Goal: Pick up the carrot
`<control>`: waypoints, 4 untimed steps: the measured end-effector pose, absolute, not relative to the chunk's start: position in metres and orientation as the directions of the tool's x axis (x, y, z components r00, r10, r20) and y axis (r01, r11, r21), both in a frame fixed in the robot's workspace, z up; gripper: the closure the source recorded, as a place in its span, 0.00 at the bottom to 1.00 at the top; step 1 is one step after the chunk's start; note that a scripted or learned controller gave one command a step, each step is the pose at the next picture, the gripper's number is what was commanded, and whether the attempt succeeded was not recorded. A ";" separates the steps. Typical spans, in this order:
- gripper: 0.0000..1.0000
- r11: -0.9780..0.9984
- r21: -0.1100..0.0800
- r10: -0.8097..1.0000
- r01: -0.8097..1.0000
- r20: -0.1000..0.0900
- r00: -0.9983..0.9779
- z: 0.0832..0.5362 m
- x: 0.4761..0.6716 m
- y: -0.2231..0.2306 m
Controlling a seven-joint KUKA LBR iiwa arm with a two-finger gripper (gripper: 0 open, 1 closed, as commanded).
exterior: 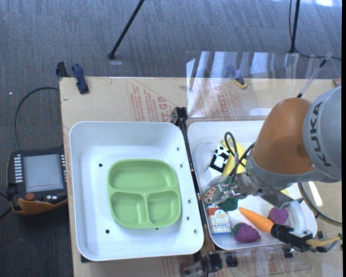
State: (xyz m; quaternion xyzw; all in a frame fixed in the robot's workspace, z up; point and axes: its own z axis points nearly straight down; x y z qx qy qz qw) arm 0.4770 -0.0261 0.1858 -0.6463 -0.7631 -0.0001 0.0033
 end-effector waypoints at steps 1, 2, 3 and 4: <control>1.00 0.336 -0.004 0.942 0.942 0.001 -0.336 0.239 0.477 -0.121; 0.00 0.337 -0.005 0.941 0.941 0.004 -0.337 0.238 0.477 -0.119; 0.00 0.422 -0.013 0.906 0.906 0.014 -0.422 0.094 0.499 -0.158; 0.00 0.743 0.008 0.669 0.669 -0.012 -0.743 0.089 0.481 -0.167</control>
